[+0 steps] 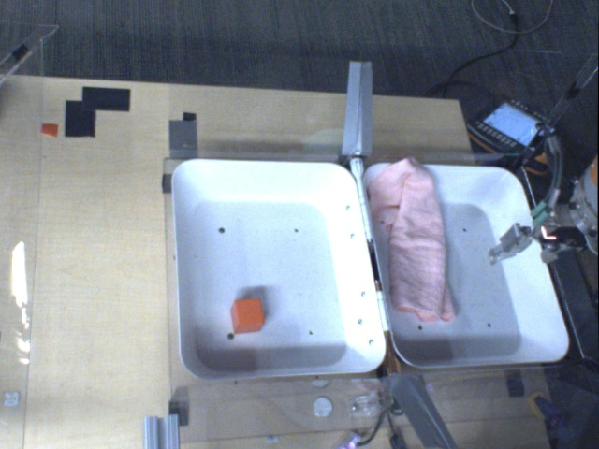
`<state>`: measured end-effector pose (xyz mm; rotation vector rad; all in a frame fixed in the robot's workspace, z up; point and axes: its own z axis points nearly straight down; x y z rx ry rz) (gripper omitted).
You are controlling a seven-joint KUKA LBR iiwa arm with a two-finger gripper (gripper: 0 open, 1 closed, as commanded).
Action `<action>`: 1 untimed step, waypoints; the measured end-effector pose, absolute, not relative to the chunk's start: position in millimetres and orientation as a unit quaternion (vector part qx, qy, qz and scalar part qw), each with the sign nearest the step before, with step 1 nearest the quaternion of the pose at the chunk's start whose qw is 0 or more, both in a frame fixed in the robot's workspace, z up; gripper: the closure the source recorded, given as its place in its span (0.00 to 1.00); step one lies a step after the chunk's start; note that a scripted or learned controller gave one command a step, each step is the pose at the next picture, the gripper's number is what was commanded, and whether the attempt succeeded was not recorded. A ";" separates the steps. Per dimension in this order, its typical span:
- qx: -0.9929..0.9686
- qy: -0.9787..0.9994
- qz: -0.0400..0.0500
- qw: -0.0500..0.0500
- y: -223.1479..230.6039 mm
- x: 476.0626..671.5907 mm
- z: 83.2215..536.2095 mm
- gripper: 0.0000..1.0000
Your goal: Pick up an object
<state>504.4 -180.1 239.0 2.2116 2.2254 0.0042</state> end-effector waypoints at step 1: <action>0.681 0.732 0.003 0.005 -152.3 541.4 96.9 0.00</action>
